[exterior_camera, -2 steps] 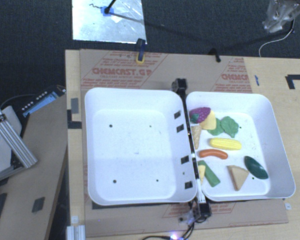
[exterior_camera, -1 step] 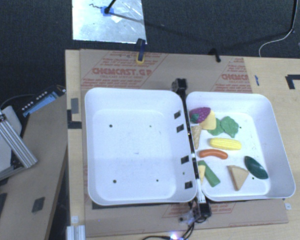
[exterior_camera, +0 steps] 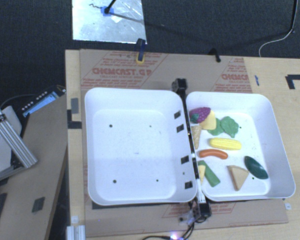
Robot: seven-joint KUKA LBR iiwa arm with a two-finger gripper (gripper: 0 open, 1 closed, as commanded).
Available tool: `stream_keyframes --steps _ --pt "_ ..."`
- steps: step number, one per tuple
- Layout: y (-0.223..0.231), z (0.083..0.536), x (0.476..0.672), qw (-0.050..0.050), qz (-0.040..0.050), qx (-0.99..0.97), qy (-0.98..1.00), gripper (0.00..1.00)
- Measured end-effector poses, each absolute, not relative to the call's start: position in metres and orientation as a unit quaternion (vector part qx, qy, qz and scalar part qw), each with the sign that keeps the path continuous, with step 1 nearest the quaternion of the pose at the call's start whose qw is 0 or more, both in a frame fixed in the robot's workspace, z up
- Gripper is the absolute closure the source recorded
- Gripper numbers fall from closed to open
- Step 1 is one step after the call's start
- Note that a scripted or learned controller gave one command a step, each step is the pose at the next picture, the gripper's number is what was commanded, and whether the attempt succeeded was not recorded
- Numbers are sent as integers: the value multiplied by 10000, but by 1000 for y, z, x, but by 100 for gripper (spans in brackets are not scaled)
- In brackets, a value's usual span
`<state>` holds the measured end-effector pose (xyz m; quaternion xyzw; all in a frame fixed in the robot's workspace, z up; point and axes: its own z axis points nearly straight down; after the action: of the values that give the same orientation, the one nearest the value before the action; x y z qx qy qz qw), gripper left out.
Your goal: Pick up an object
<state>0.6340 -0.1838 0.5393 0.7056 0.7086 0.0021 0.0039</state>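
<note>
The things I could pick all lie in the right bin (exterior_camera: 277, 134), crowded toward its left half. Nearest the divider, at the far end, is a purple grape bunch (exterior_camera: 199, 114) touching a yellow piece (exterior_camera: 209, 122); just right of these are green leaves (exterior_camera: 229, 126). Below them lies a corn cob (exterior_camera: 225, 143), then an orange-red sausage (exterior_camera: 213, 154), both lying left to right. Nearer the front sit a green strip (exterior_camera: 210, 174) beside a small yellow wedge (exterior_camera: 201, 171), a tan wedge of bread (exterior_camera: 237, 176), and a dark green, avocado-like oval (exterior_camera: 255, 167) that stands apart from the rest on the right.

The left bin (exterior_camera: 135, 144) has only its bare white floor. Both bins rest on a cardboard sheet (exterior_camera: 120, 69) on the surface.

As to my tool, I cannot tell whether it is released or clenched, so I judge the task at its very start: nothing is lifted, and the approach is not yet made. The next move calls for choosing one target. The dark green oval or the bread wedge look easiest, having free space around them; the grape and yellow piece are too tightly packed for a clean descent.
</note>
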Motion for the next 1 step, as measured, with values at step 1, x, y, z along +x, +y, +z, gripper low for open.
stream_keyframes --steps 1 --pt "-137 525 545 -10 9 7050 7092 100"
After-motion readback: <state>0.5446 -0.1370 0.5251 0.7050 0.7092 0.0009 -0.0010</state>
